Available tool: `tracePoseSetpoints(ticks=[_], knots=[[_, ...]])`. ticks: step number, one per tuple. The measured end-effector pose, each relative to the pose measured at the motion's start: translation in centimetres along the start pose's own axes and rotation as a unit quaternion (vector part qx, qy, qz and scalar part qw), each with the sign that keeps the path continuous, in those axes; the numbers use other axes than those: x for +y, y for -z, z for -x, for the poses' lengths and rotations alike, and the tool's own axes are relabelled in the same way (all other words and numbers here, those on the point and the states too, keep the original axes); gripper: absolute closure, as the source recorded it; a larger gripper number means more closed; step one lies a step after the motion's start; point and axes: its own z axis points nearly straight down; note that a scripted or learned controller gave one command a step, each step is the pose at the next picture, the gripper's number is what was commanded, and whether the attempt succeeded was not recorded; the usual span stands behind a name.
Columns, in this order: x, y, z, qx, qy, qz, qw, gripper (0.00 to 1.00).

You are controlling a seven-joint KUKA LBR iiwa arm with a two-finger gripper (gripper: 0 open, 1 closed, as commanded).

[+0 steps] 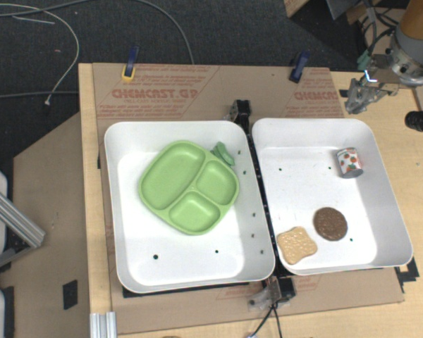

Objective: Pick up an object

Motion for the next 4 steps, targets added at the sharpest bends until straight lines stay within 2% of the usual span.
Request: tracePoseSetpoints(ticks=[1,2,3,4], knots=[[-0.5,0.3,-5.8,0.003,0.002,-0.005,1.0000,1.00],[-1.8,0.5,-10.8,0.003,0.002,-0.005,1.0000,1.00],[-3.0,-1.2,-15.2,0.002,0.001,-0.006,1.0000,1.00],[-3.2,-2.8,-20.3,0.002,0.002,-0.006,1.0000,1.00]])
